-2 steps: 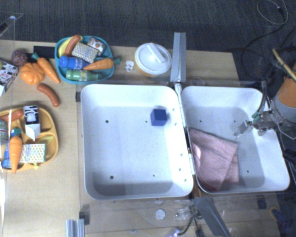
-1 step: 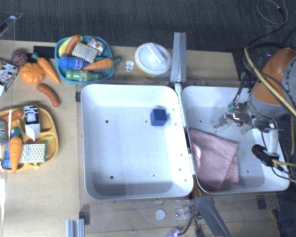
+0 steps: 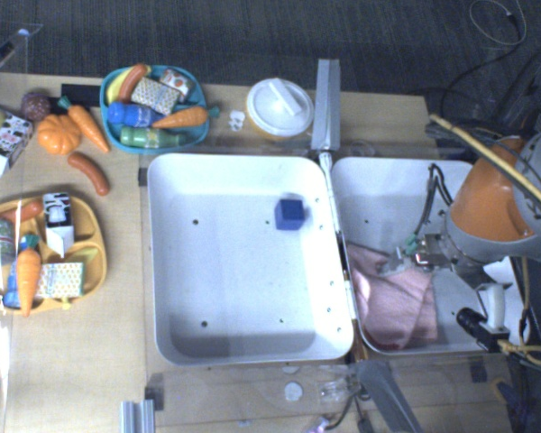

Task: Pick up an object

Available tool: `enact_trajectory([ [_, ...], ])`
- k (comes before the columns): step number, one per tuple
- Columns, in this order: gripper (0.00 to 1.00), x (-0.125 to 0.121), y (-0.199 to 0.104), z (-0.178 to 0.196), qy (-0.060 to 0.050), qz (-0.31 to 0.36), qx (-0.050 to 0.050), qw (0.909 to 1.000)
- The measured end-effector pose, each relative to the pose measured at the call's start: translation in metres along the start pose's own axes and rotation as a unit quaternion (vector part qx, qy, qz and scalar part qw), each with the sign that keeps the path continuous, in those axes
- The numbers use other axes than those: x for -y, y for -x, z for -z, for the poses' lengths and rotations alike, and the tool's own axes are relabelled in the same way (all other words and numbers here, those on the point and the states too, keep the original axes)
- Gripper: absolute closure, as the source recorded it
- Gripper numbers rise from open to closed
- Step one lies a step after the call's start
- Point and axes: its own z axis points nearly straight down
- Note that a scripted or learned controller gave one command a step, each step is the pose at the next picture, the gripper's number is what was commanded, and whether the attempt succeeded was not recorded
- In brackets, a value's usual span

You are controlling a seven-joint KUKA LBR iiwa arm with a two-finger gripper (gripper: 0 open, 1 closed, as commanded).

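Left bin (image 3: pixel 176 269) has just a blue cube (image 3: pixel 290 213) sitting loose near its top right, well away from the arm. Right bin (image 3: pixel 388 183) holds a pink cloth (image 3: pixel 392 300), and the jaws (image 3: pixel 413 253) sit low at its top edge, probably going for it. Can't tell if they're apart or together.
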Motion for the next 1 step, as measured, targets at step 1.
enact_trajectory([
  [1, 0.00, -0.0041, 0.0114, -0.0004, -0.001, 0.048, -0.002, 0.9989],
])
